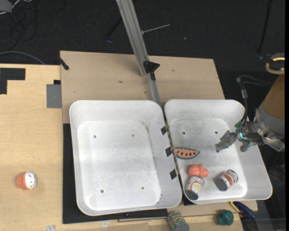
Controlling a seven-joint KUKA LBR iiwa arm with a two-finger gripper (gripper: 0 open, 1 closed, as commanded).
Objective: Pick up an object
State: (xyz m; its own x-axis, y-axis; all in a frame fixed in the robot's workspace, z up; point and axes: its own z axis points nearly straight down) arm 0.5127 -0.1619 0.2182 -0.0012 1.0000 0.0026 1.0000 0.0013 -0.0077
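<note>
My gripper (236, 144) hovers over the right side of the right bin (202, 112), its two grey fingers spread open with nothing between them. Left of it, on the bin floor, lies a watermelon-slice toy (186, 153). Nearer the front edge sit a small red-orange toy (198, 170), a can lying on its side (195, 185) and a second small can (227, 179), which is just below and in front of the gripper.
The left bin (115, 153) adjoins the right bin. An orange ball-like toy (26, 180) rests on the wooden bench far left. A can (175, 220) and a green object (225, 217) lie outside the bins' front edge. A metal rail (137, 37) slants in behind.
</note>
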